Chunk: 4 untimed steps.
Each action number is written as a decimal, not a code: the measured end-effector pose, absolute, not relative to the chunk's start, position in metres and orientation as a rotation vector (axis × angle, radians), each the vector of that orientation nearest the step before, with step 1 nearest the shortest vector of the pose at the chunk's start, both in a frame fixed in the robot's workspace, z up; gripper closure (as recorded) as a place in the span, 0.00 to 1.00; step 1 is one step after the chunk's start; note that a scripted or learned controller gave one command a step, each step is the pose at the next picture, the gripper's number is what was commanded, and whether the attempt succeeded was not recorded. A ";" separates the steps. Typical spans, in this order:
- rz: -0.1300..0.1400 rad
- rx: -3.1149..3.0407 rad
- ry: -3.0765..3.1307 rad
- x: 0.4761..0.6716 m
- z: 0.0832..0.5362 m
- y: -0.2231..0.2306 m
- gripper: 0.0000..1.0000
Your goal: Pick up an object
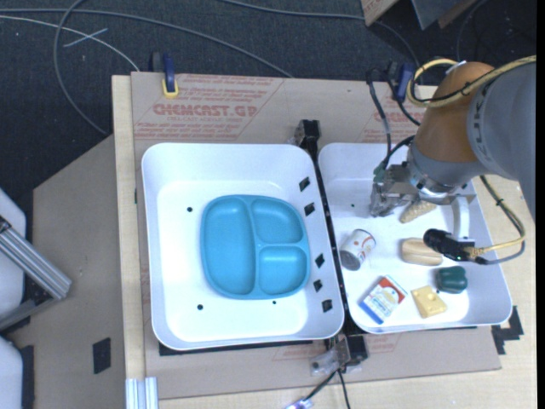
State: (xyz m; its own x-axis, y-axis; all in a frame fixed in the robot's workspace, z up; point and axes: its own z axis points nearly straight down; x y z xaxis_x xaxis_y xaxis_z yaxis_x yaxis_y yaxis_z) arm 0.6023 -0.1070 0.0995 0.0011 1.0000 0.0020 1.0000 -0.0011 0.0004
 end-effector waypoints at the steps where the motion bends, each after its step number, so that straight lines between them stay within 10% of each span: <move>1: -0.005 -2.224 -2.224 0.602 0.143 -0.107 1.00; 4: -0.001 -2.213 -2.224 0.606 0.199 -0.060 1.00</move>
State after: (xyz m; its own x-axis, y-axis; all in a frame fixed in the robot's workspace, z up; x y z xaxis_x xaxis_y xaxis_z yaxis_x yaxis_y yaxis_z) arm 0.6058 -0.0603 0.1993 -0.0052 1.0000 0.0031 1.0000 0.0052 -0.0024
